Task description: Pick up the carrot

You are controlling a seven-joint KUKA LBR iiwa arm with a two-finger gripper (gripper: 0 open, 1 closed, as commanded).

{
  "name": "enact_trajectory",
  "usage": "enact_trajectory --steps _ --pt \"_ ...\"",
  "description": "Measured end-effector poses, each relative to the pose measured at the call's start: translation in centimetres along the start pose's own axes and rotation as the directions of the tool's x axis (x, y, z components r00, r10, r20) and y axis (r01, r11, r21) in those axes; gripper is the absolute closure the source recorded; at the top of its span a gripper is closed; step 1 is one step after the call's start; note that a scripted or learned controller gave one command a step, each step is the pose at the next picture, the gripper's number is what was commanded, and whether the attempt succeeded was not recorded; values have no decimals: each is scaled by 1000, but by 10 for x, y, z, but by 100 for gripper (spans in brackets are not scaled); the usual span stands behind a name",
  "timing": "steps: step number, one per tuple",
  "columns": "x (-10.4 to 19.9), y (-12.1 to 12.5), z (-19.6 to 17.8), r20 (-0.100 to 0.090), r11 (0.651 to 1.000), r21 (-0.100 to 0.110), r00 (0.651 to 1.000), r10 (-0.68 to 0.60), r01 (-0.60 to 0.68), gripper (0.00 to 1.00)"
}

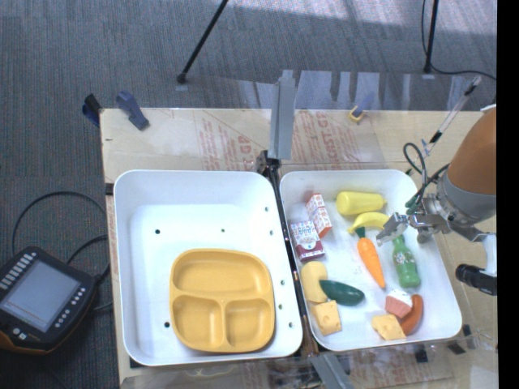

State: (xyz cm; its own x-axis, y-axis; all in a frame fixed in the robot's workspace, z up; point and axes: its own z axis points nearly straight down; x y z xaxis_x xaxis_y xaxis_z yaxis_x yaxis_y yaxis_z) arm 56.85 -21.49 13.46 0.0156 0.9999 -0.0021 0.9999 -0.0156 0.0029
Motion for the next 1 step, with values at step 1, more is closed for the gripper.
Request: enact_trajectory --steps 1 --pt "32 -5 51 -6 1000 12 1000 -5 5 0"
